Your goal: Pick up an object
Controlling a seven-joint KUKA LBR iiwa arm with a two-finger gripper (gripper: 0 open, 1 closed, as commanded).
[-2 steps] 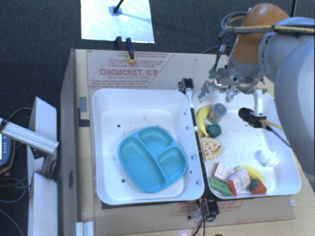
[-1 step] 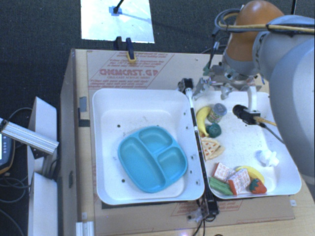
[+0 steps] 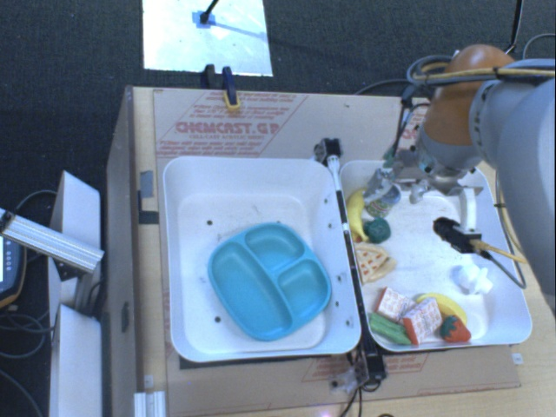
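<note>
The surroundings were a dark carpeted floor with a pale square sheet lying beyond the counter, whose top bore red printed lettering. Two shallow white bins stood side by side on it. The left bin contained one blue divided plate. The right bin contained the toy food: a yellow banana against the inner wall, a dark green round toy touching its lower end, a waffle-like wedge just below, then patterned cracker blocks, a second banana, a green vegetable piece and a red piece along the near edge, with a white crumpled item toward the outer side. The tool was low over the far inner corner of the right bin, just beside the upper banana and above the green round toy. Whether it was open or closed could not be determined, and nothing could be confirmed in its hold. Assessment: the approach step was in hand, with the grasp not yet established; the likeliest targets were the banana and the green round toy. The next move would call for a descent centred on one item alone, since the two touch each other and sit close to the bin wall, followed by a closure and a straight lift.
</note>
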